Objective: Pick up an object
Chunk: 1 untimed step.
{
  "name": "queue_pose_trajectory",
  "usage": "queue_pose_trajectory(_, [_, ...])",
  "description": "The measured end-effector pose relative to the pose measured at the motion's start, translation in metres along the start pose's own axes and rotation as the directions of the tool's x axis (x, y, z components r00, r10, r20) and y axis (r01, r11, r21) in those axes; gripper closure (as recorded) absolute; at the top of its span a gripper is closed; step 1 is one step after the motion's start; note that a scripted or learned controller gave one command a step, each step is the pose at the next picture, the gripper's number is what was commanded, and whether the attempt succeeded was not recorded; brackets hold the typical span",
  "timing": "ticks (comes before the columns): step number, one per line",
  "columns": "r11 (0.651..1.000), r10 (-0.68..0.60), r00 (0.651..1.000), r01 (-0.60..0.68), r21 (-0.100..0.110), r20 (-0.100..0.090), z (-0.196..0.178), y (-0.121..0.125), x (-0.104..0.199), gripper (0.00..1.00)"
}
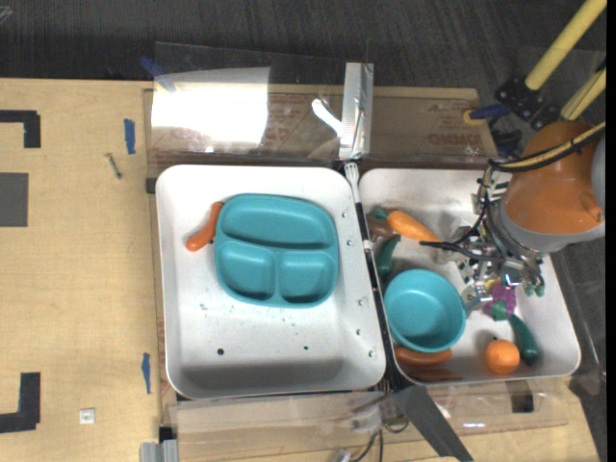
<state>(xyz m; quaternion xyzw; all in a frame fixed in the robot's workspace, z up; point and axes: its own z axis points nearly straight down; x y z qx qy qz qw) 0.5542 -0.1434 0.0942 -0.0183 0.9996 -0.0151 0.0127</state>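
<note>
The gripper [496, 279] sits low in the right white bin [563, 340], over a purple toy [501, 301]; its grip cannot be told, so nothing is visibly lifted.

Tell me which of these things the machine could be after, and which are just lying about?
Within the job, in the right bin under the hand:
teal bowl
orange ball
carrot
purple piece

Lying about, in the left bin:
teal divided plate
orange piece
</note>
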Motion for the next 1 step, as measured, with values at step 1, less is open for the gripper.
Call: queue_pose_trajectory(1, [0.930,0.366,0.931,-0.366,-0.019,-0.017,-0.0981,-0.0631,-0.0549,0.00])
